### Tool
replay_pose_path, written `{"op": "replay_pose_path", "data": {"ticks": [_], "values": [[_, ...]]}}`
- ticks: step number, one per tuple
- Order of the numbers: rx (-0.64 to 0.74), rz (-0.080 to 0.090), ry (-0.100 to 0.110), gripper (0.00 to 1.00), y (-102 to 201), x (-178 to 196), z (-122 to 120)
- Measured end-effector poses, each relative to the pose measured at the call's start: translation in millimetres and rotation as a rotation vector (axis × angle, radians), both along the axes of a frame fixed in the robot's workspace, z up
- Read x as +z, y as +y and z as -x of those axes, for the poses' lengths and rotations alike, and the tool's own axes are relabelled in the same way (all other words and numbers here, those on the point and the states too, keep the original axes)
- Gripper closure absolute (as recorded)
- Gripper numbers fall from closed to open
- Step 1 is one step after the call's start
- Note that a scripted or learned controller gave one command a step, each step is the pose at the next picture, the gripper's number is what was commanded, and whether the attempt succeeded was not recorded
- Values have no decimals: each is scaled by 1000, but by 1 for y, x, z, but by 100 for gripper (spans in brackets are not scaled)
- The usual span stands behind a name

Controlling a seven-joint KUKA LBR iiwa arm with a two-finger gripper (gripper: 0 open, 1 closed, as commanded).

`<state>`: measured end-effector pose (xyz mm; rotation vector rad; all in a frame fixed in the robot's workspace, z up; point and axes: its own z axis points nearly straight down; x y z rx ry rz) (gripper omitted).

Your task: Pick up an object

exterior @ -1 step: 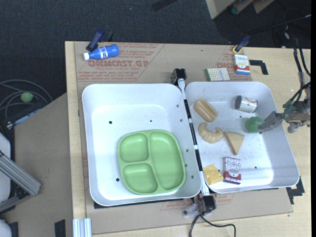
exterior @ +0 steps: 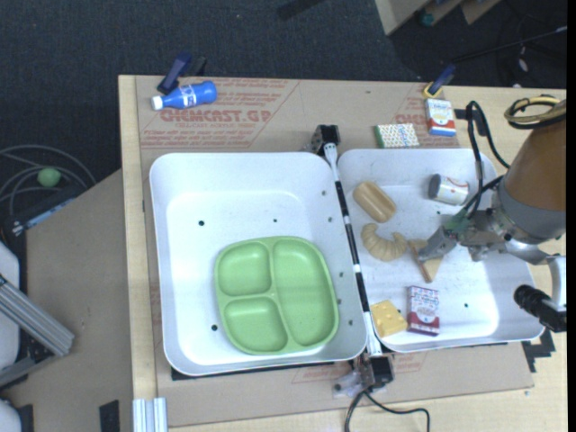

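1. The bench [exterior: 225,120] is a light wooden board with faint red printed text on it, and it stands on a dark blue-grey carpet floor [exterior: 90,25].
2. Two shallow white bins sit side by side on the bench. The left bin [exterior: 180,205] holds a green divided plate [exterior: 274,293] with three compartments.
3. The right bin [exterior: 477,304] holds several small things: a tan bread roll [exterior: 374,201], a croissant [exterior: 387,244] just below it, a yellow cheese wedge [exterior: 388,318] near the front edge, a small red and white box [exterior: 424,310] beside the cheese, and a small grey cup [exterior: 446,188] lying on its side near the back.
4. The gripper [exterior: 432,257] is low in the right bin, close to the right end of the croissant. Its fingers seem to point down and left; I cannot tell if they are released or clenched, and nothing is clearly between them.
5. Behind the bins, on the bench, lie a blue and white bottle [exterior: 184,95] and two small cartons [exterior: 418,126].
6. At the left, on the floor, there are coiled cables [exterior: 27,196].
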<state>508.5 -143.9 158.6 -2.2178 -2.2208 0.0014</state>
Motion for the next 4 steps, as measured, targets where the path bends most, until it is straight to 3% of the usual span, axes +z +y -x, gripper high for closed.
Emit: {"op": "replay_pose_path", "data": {"ticks": [1, 2, 3, 4], "values": [[-1, 1, -2, 0, 14, -74, 2], [-1, 2, -4, 0, 16, -74, -39], [-2, 3, -5, 100, 16, -64, -39], [1, 0, -4, 100, 93, 27, -29]]}}
